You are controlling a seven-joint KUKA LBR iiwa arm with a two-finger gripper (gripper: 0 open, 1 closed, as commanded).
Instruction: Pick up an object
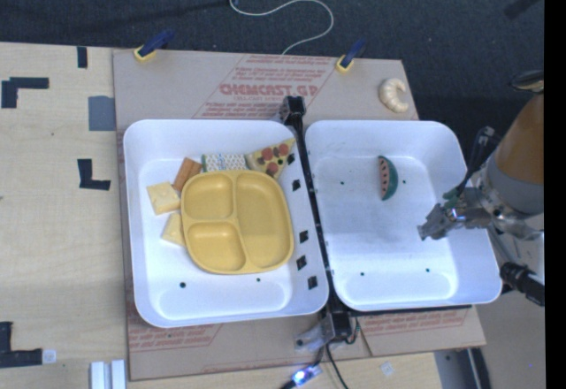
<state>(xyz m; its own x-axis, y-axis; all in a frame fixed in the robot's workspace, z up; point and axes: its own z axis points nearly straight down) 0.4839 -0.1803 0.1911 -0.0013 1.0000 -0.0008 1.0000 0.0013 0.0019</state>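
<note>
Watermelon slice (386,178) in right bin (354,290) — hand (435,226) nearby

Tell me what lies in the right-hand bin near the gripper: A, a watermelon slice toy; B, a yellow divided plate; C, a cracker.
A: the watermelon slice toy lies alone in the right bin, left of the gripper.

Arm (522,157) reaching in from right, pincer (435,226) low, pointing left.
</note>
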